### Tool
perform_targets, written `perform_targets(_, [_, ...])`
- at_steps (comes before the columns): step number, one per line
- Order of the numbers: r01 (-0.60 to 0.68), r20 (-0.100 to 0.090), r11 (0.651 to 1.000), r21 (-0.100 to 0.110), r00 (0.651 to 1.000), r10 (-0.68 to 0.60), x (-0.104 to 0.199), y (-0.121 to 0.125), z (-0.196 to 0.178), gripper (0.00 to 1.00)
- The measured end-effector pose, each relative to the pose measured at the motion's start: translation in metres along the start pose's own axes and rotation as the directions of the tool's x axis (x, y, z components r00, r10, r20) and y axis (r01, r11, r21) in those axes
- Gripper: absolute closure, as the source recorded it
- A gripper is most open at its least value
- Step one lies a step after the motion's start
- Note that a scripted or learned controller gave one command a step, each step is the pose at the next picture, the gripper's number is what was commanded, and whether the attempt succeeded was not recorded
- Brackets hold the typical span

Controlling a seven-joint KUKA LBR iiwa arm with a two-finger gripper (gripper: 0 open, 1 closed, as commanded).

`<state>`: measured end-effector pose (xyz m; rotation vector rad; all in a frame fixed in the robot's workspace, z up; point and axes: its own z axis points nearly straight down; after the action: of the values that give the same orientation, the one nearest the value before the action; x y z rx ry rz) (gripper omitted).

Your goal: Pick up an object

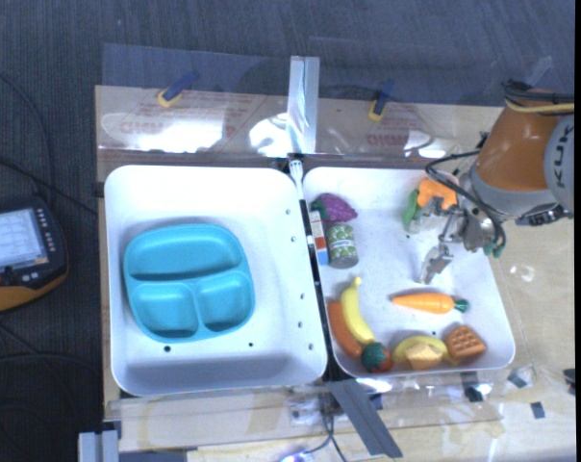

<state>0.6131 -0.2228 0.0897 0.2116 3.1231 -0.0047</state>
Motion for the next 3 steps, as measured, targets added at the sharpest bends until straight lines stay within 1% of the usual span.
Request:
perform_targets(1, [-0.076, 0.015, 0.997, 0.001, 0.997, 0.076, 0.108, -0.016, -0.005, 0.0])
perform_targets(2, [-0.139, 0.005, 0.99, 0.001, 0.99, 0.139, 0.059, 0.02, -0.002, 0.0])
perform_targets(3, [-0.045, -0.058, 0.999, -0.009, 0.997, 0.045, -0.008, 0.005, -0.002, 0.0])
